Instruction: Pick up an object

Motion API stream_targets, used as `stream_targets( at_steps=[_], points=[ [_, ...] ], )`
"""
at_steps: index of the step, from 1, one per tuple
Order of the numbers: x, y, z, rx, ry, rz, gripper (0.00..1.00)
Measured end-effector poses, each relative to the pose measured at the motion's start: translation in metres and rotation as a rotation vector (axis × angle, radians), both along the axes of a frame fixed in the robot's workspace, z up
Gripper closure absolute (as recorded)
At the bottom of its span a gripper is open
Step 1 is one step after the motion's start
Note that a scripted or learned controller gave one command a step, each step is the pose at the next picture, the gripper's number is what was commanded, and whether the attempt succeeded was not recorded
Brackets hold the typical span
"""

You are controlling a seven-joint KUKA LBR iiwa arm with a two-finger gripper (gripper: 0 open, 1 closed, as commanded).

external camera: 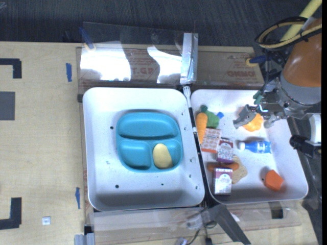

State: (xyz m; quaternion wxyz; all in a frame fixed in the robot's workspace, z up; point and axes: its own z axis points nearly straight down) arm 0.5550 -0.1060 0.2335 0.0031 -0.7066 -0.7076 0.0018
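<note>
Gripper (pixel 250 117) sits over the top right part of the right bin (pixel 299 188), reaching in from the right, and honestly I can't tell from this angle whether it's apart or together, it's just a grey lump of metal from up here. What matters for me is the small orange thing (pixel 254 125) right under it. It peeks out just below and a touch right of my tip, so it's basically beneath me, touching or nearly so, though I can't tell if I've actually got it. It looks roundish, no real long axis to line up with, so I'd guess wrist angle hardly matters for that one. If that's not the target, the bottle (pixel 254 146) is the next nearest: it lies just below, flat on the bin floor, long axis running left to right, so I'd want to close across it, top to bottom in the view. The carrot (pixel 202 121) is off to my left against the bin's left wall, long axis running top to bottom. The cartons (pixel 223 180) and snack packs sit lower left in a crowded bunch, and an orange block (pixel 274 180) sits well apart, lower right. The left bin (pixel 97 188) has a blue tray (pixel 134 124) with a yellow egg-ish thing (pixel 162 155) in it, way across from me, so I'd judge the orange thing is my move: straight down, barely any sideways shift.
</note>
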Motion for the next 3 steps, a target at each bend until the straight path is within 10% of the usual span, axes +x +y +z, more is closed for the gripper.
stream_targets(
  at_steps=[1, 2, 3],
  points=[
    [-0.022, -0.055, -0.114, -0.006, -0.015, 0.195, 0.00],
    [0.021, -0.073, -0.147, -0.003, -0.012, 0.171, 0.00],
    [0.022, -0.074, -0.138, -0.003, -0.014, 0.169, 1.00]
  ],
)
